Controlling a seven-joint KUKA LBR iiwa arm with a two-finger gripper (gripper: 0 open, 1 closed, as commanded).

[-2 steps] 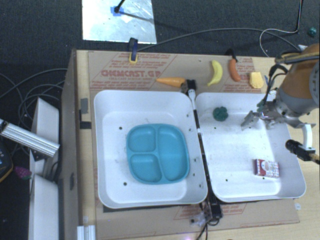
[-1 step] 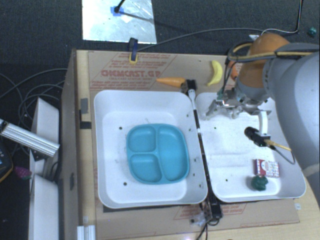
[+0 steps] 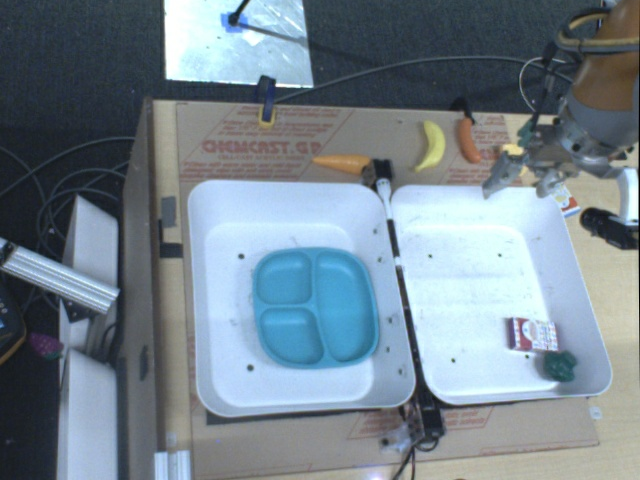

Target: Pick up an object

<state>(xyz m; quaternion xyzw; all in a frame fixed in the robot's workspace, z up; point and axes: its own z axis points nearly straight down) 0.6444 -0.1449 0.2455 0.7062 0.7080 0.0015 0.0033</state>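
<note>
Red print on the board under the bins reads roughly "CHEMCAST GP". Other print there is too blurred to read.

Two bins side by side, loose items behind them

A divided tray lies in the left bin; a small box sits at five o'clock in the right bin.

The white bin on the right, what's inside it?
Inside the right bin are a small red and white box and a dark green object just beside it, both in the near right corner. Nothing covers them; whether they touch is unclear.
</note>
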